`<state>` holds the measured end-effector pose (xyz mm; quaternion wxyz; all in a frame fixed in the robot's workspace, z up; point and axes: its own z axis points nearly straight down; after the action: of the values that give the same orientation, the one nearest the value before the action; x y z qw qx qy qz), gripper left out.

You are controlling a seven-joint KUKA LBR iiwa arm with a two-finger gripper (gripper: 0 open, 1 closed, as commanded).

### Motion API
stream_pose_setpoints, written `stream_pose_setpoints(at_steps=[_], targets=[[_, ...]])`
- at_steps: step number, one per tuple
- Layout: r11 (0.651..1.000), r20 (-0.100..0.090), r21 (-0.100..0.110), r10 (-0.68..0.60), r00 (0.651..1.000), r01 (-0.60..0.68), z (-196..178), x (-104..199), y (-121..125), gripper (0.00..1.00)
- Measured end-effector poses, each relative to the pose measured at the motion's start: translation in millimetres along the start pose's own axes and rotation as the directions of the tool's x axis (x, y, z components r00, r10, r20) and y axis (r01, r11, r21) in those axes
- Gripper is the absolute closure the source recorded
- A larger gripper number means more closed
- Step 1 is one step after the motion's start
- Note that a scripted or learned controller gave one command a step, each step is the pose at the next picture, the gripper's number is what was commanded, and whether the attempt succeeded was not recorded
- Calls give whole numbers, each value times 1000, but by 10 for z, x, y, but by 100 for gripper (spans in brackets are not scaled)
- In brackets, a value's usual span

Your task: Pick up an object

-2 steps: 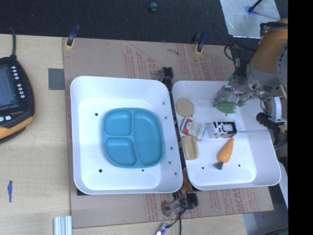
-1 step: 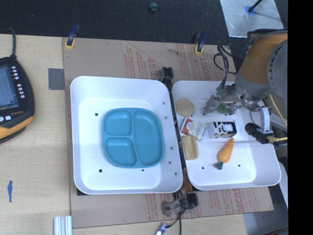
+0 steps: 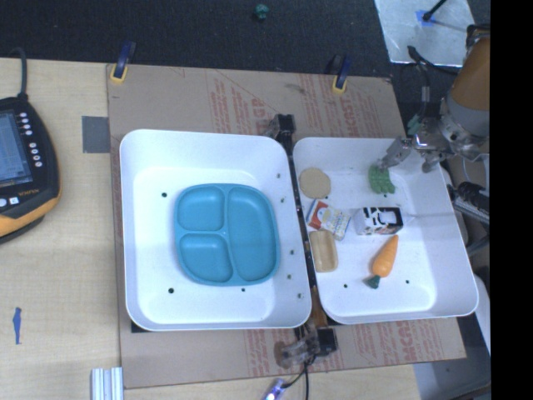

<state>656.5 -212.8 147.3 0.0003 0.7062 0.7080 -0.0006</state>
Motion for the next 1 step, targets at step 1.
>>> stream_pose_setpoints(at_steps=[1], targets=[[1000,-2,5,-2,1000,2,565,142,-10,0]])
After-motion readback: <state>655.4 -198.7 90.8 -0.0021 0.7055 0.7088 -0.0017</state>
